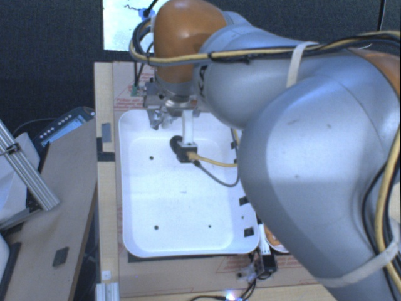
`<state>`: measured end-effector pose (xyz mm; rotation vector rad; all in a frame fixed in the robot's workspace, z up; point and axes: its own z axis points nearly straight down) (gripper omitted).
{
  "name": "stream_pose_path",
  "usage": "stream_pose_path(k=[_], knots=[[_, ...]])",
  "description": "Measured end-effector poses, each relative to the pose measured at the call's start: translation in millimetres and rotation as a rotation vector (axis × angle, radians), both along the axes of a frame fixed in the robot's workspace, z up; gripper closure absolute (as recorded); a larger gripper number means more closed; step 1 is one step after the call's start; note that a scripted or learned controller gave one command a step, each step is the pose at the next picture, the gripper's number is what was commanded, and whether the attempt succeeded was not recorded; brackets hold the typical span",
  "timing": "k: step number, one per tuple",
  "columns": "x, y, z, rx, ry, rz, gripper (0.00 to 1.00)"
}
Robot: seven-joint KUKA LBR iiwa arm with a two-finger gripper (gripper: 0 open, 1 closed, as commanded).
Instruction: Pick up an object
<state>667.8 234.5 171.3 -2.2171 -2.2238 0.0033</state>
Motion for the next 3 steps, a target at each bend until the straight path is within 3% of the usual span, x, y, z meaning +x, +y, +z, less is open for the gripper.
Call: stream_pose_path(k=[1, 2, 3], knots=[[0, 0, -54, -0.001, 0.001, 0.001, 1.00], [3, -4, 96, 0.006, -0.018, 0.000, 1.00], [0, 0, 30, 0.000, 0.000, 0.002, 1.00]])
